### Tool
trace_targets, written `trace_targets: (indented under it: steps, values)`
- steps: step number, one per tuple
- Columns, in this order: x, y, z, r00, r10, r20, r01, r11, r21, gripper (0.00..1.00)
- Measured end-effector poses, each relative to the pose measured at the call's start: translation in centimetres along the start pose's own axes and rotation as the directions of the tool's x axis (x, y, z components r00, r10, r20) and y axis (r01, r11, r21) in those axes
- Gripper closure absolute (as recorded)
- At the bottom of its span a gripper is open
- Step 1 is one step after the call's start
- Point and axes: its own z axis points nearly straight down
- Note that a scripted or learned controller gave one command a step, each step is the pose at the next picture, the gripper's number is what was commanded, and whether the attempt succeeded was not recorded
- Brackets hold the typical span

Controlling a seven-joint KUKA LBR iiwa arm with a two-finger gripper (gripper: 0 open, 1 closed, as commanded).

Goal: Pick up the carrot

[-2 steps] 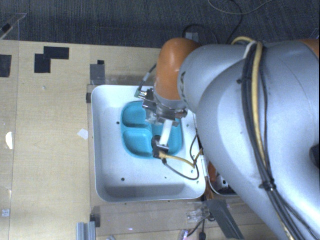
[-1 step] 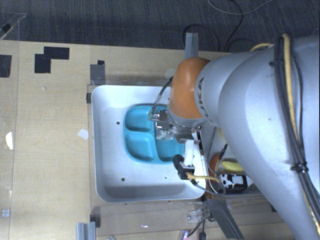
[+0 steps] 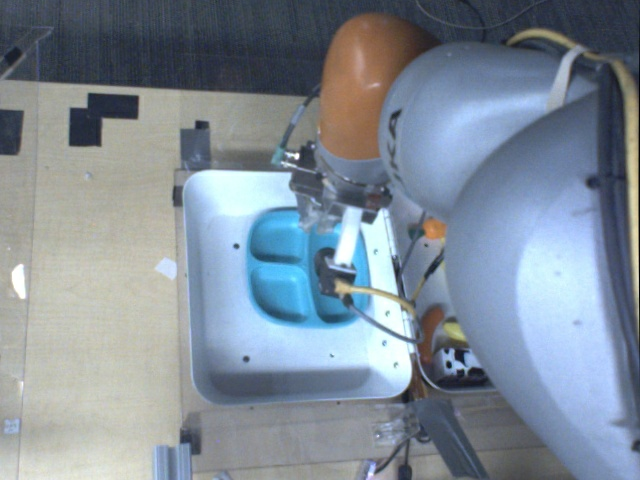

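Note:
My gripper (image 3: 328, 230) hangs over the left white bin (image 3: 215, 268), just above the right half of a blue divided tray (image 3: 280, 273) that lies in it. An orange-brown elongated thing that looks like the carrot (image 3: 430, 336) lies in the right bin, in the narrow strip that shows beside the arm's big grey body. It is to the right of and below the gripper, past the wall between the bins. A small orange bit (image 3: 433, 231) peeks out higher up at the arm's edge; I cannot tell what it is. The arm hides most of the right bin.
A yellow item (image 3: 453, 330) and a black-and-white item (image 3: 462, 364) lie beside the carrot in the right bin. A yellowish cable (image 3: 380, 296) loops from the gripper toward the arm. Bare bench with black markers (image 3: 100, 118) lies to the left.

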Motion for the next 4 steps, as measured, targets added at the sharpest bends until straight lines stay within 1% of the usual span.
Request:
trace_targets:
  steps: [1, 2, 3, 4]
  values:
    - [0.6, -2.4, 11.6, 0.999, 0.047, -0.014, -0.047, 0.999, -0.013, 1.00]
    - [1.5, -2.7, 11.6, 0.999, 0.036, -0.023, -0.036, 0.999, -0.011, 0.00]
    - [4.2, -6.3, 12.3, 0.997, -0.075, -0.015, 0.074, 0.996, -0.042, 0.00]
    - [3.9, -6.4, 12.3, 0.897, -0.441, 0.003, 0.441, 0.897, -0.043, 0.00]
